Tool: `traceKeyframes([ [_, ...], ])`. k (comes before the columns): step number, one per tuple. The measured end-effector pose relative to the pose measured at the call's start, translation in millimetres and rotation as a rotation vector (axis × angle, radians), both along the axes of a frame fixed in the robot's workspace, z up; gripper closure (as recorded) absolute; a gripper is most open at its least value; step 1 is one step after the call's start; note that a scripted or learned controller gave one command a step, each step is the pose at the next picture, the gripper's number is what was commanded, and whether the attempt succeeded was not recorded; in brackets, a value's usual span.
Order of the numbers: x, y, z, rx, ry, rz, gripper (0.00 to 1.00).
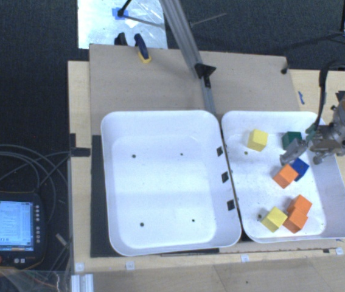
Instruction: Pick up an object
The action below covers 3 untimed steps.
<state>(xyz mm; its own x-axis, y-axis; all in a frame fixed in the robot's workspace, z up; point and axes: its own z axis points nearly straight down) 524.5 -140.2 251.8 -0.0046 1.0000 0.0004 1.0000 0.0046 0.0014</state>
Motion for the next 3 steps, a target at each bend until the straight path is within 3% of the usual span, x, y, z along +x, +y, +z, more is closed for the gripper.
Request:
traceKeyframes([
  [1,0.1,-0.2,0.2,0.000,-0.001,-0.001,0.00],
  [3,1.6,7.8,-118.2,0.001,0.006,-0.001,0.00],
])
